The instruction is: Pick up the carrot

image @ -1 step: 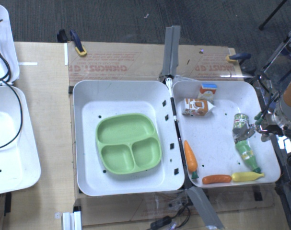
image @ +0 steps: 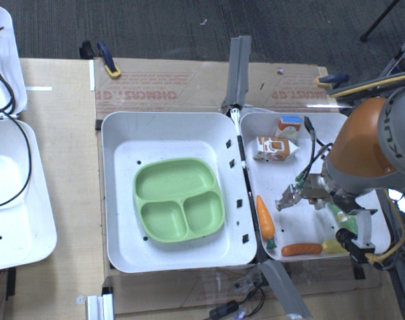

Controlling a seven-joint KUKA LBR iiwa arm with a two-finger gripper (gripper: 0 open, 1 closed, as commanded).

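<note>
The grey arm (image: 372, 145) comes in from the right over the right bin (image: 250, 179), its orange band bulking above the wrist, and the gripper (image: 287, 199) points leftward and down above the bin floor; whether the fingers are spread or closed cannot be told, since they show only as a small metallic tangle against the white. The carrot (image: 265, 217) lies along the right bin's left wall, its thick end toward the back, apart from the gripper and a little in front of it to the left. A red sausage-shaped item (image: 301, 249) lies along the front wall, a yellow piece (image: 332, 247) just beside it; green objects near the wrist are partly hidden by the arm and cannot be identified. A small carton (image: 272, 149) and a blue-topped item (image: 290, 123) sit at the back, their print too small to read. The left bin (image: 115, 179) holds a green divided plate (image: 180, 199). On the counter (image: 69, 99), mirrored red lettering on the cardboard sheet (image: 155, 85) is not legible.
</note>
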